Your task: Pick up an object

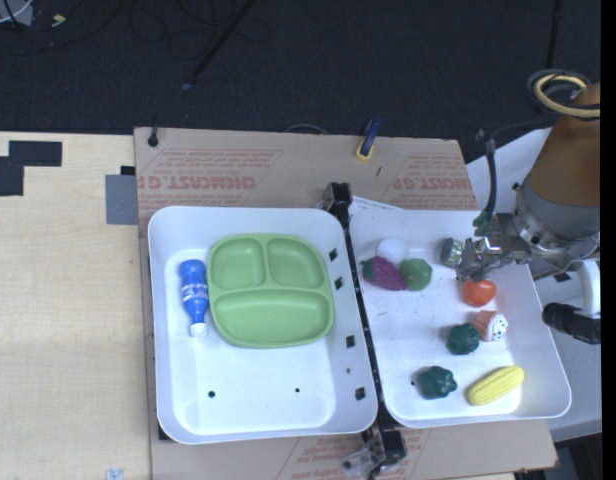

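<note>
The right bin (408,408) holds several small toy foods. A purple eggplant-like piece (384,273) lies beside a green round piece (416,273), with a white ball (392,249) just behind them. A red tomato (478,291) sits directly under my gripper (472,260), which hangs over the bin's upper right part. Below it lie a small orange and white piece (491,325), a dark green piece (463,339), a green pepper-like piece (435,381) and a yellow corn cob (495,384). From this angle the gripper's state is hidden.
The left bin (188,388) bears a green divided plate (269,290) and a blue bottle (193,296) lying at its left. A black divider (350,298) runs between the bins. The arm's orange band (573,158) stands at the right edge.
</note>
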You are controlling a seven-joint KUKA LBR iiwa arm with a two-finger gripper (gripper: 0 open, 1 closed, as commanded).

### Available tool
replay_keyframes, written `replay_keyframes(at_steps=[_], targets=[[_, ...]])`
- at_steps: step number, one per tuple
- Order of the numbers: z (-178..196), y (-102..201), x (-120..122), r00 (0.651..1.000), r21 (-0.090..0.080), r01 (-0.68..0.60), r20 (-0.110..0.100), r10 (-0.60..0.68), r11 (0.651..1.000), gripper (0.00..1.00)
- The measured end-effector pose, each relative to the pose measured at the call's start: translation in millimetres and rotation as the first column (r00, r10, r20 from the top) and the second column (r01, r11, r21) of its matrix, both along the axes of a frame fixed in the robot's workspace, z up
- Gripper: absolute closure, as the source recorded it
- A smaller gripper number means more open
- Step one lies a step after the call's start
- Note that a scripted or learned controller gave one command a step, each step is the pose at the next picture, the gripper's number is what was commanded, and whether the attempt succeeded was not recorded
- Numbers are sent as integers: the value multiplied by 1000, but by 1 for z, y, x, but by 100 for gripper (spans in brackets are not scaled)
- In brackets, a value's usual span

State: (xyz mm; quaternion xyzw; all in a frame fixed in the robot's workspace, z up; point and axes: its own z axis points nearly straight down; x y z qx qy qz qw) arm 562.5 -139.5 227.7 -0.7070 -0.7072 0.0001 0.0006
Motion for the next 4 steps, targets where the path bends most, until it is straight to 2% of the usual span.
replay_keyframes(at_steps=[1, 4], targets=[[3, 58, 17, 1000, 2, -5, -1, 5, 1000, 100], [11, 200, 41, 1000, 1, -3, -1, 3, 1000, 100]])
